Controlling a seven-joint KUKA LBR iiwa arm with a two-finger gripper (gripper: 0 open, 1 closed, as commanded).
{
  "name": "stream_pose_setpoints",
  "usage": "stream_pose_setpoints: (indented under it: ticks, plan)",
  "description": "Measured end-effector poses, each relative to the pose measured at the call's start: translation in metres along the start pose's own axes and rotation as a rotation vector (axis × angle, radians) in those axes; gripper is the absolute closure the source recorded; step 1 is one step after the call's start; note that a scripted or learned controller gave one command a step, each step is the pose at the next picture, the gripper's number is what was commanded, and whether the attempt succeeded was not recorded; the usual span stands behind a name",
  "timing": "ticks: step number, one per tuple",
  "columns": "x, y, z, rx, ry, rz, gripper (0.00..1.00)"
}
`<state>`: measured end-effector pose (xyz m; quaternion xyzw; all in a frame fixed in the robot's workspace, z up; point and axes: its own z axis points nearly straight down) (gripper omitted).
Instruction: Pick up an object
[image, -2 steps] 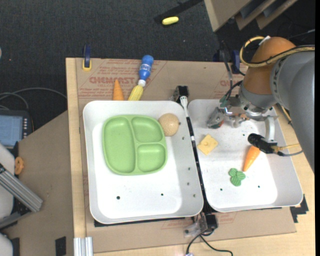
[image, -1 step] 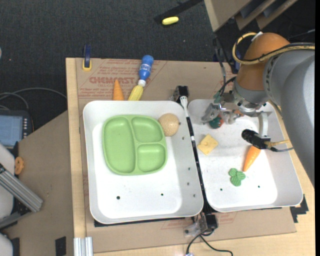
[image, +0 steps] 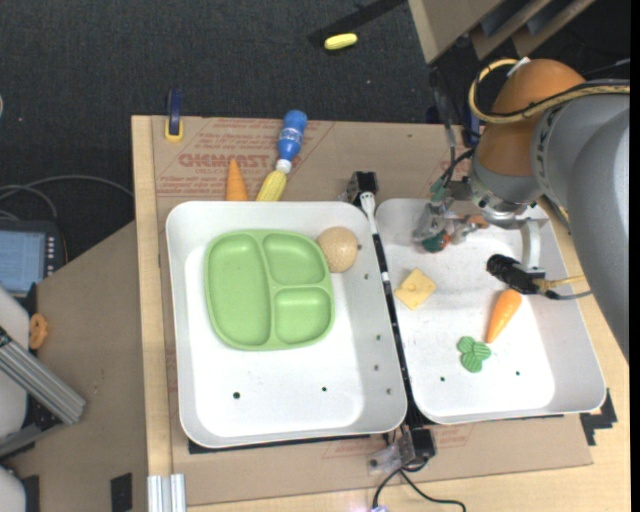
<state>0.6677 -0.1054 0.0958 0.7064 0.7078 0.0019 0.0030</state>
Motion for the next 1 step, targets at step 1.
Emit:
stream_pose_setpoints:
  ticks: [1]
  plan:
    - [0.0441, -0.0633, -0.0948, 0.007, 0.005, -0.001, 1.0]
